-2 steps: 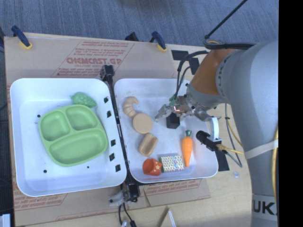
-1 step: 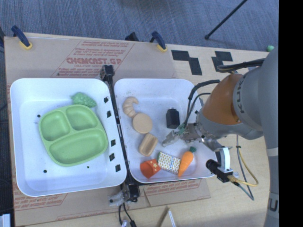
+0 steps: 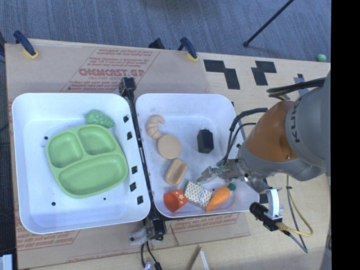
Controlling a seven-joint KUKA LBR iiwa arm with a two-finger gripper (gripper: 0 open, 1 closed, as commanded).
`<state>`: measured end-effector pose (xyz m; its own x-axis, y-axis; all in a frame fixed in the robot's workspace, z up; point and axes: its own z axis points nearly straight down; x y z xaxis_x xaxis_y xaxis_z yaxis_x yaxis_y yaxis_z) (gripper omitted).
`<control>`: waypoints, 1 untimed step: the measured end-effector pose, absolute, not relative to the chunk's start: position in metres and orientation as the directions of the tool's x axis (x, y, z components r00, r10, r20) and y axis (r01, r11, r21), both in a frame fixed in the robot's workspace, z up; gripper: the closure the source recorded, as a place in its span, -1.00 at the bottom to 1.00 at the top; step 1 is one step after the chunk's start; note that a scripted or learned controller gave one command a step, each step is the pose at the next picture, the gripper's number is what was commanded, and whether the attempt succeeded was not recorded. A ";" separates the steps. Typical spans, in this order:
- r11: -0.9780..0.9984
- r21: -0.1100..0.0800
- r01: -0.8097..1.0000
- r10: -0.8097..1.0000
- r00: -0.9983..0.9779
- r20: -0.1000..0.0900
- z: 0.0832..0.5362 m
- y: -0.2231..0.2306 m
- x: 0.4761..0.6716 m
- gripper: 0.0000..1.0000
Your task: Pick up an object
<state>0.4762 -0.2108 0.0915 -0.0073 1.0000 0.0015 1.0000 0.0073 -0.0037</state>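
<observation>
1. Hand: low over the right bin, fingers apart, nothing between them.
2. Carrot: lay just beside the hand, near the bin's front wall (next to a patterned block and a red piece).
3. Left bin: held a green divided plate.
</observation>
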 end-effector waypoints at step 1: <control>0.009 -0.003 1.000 1.000 -0.009 0.001 0.092 -0.180 0.553 -1.00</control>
<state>0.5528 -0.1796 0.0916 -0.0090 1.0000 0.0010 1.0000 0.0090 -0.0032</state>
